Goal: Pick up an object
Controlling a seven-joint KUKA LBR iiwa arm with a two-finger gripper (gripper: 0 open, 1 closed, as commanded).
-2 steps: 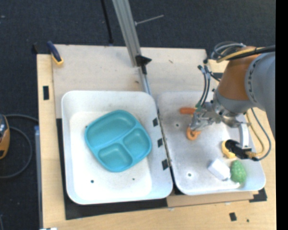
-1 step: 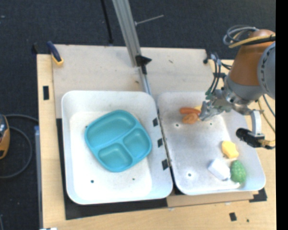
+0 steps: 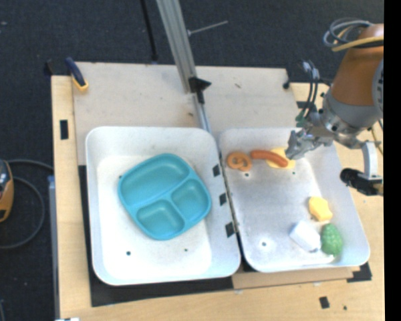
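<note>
My gripper (image 3: 295,148) hangs over the far right part of the right bin (image 3: 274,246), just right of an orange and yellow hot dog toy (image 3: 269,158). A small orange pretzel-like ring (image 3: 238,162) lies left of that toy near the bin's far left corner. A yellow block (image 3: 320,208) rests toward the right wall. In the near right corner sit a white piece (image 3: 305,235) and a green leafy toy (image 3: 331,239) side by side. Nothing shows between the gripper's fingers.
The left bin (image 3: 103,246) holds a teal divided plate (image 3: 164,196). A slanted aluminium post (image 3: 180,45) rises behind the bins. A clamp with a yellow and blue handle (image 3: 75,74) sits at the bench's far left corner.
</note>
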